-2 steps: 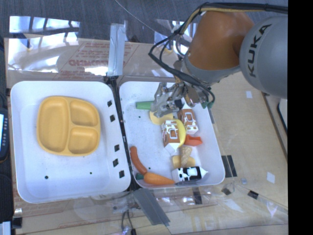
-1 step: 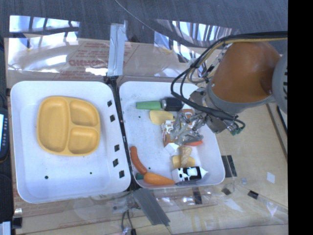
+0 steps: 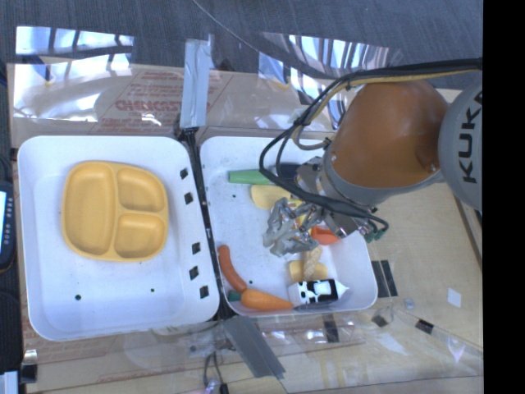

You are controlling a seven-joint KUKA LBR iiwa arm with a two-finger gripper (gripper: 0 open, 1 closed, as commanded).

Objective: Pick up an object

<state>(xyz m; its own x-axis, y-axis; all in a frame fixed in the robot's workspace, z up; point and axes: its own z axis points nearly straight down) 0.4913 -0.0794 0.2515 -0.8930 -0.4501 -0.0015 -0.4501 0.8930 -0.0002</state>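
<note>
The state of the gripper [image 3: 289, 226] cannot be told; it is lowered into the right bin [image 3: 215, 220] among a carrot [image 3: 264, 300], sausage [image 3: 230, 269] and a partly hidden green stick [image 3: 244, 176]. A yellow tray [image 3: 115, 210] is seen in the left bin [image 3: 41, 245].

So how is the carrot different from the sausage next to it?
The carrot is bright orange; the sausage is darker, reddish-brown. The carrot is fatter and tapers toward one end, while the sausage is thinner and slightly curved. The carrot lies almost level along the bin's near edge; the sausage slants up and away from it. Both are long, lie flat in the right bin, and seem to meet at one end.
</note>
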